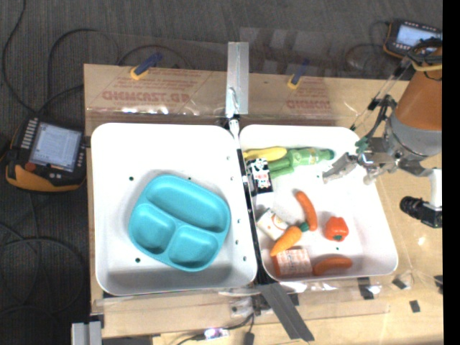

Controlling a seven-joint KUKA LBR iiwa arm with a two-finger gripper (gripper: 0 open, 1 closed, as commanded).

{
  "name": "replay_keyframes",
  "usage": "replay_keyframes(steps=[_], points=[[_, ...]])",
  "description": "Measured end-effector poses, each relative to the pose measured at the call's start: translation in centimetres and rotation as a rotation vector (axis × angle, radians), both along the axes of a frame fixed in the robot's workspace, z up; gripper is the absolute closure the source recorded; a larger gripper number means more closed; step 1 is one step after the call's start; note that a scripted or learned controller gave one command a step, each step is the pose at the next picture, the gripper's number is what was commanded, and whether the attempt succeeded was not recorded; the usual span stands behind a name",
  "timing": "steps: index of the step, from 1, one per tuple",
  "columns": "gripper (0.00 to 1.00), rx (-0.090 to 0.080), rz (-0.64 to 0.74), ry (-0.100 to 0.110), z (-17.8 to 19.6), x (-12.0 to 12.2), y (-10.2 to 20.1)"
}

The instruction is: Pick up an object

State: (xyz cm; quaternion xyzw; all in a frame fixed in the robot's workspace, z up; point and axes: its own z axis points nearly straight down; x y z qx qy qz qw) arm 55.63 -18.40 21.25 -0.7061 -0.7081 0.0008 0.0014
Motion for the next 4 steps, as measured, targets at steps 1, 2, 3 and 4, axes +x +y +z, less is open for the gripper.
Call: replay_keyframes(steps=[1,2,3,4], points=[[0.0,0.001,0.141,0.0,-11.2,-1.2,3.3],[0.0,0.0,-0.011,0.0,-9.8,-0.2,0.6],[0.0,-0.002,-0.006,-0.002,-5.4,1.2,-3.6],[1.0,-0.002,-0.004,0.0,-4.6,1.2,-3.5]])
